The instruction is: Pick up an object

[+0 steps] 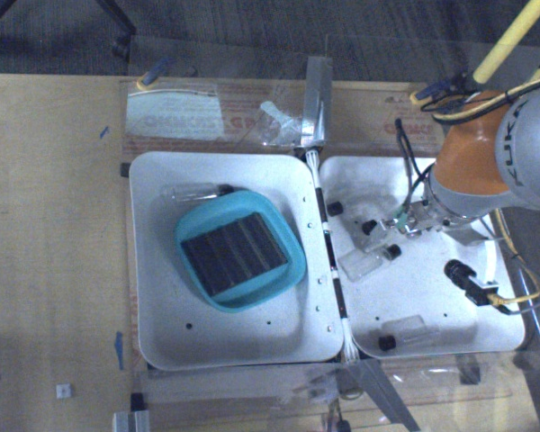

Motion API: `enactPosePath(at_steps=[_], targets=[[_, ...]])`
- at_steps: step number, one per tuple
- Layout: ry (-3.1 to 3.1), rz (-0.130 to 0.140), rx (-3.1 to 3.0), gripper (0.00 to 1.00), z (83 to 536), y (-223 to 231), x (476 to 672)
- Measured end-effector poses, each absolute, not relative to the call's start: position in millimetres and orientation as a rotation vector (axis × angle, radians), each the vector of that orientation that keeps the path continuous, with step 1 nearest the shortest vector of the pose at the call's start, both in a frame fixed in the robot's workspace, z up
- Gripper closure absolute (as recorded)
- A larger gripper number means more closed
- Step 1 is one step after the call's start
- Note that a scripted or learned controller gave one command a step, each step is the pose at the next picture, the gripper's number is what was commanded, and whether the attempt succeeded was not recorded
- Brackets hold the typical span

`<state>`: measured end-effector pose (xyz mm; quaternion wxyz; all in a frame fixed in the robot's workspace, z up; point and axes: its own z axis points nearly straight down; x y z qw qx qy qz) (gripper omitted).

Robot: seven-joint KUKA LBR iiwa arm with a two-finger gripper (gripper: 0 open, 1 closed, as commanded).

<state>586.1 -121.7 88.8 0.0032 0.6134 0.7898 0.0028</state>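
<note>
Teal tray (241, 249) with dark ribbed insert, left bin (153, 313), tool (405, 223) state unclear

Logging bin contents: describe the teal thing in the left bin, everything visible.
The teal tray is a rounded-square, shallow dish, plastic by its look, with a dark ribbed rectangular panel across its middle. It lies flat, turned at a slant to the bin walls, in the middle of the left bin, resting on the floor. A clear item touches its upper-left edge.
</note>
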Motion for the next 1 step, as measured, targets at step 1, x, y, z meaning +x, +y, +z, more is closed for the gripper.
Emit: enactPosePath(at_steps=[1], targets=[[2.351, 0.007, 2.072, 0.0, 88.2, -160.3, 603.2]])
